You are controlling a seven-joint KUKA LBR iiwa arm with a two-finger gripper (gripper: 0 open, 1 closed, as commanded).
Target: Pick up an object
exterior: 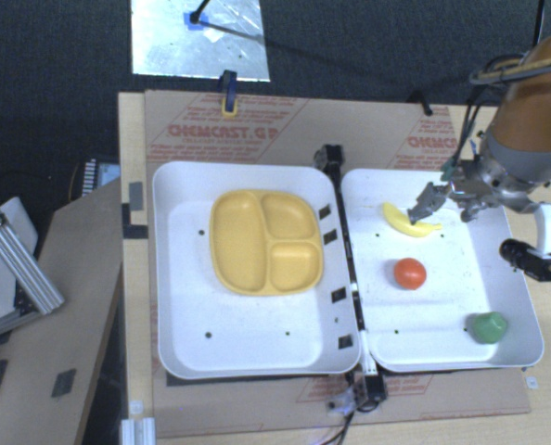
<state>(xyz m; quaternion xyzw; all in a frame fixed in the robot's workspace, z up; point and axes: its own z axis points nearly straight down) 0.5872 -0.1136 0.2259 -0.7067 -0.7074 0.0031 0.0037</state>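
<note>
The gripper (pixel 430 202) hung low over the far part of the right bin (pixel 512 281), its dark fingers spread open with nothing between them, their tips just above the right end of a yellow banana (pixel 407 222) that lay flat on the bin floor. Nearer the camera in the same bin sat a red tomato (pixel 409 273), and a green object (pixel 487 326) rested by the near right corner. The left bin (pixel 178 327) held a yellow divided plate (pixel 264 241).
</note>
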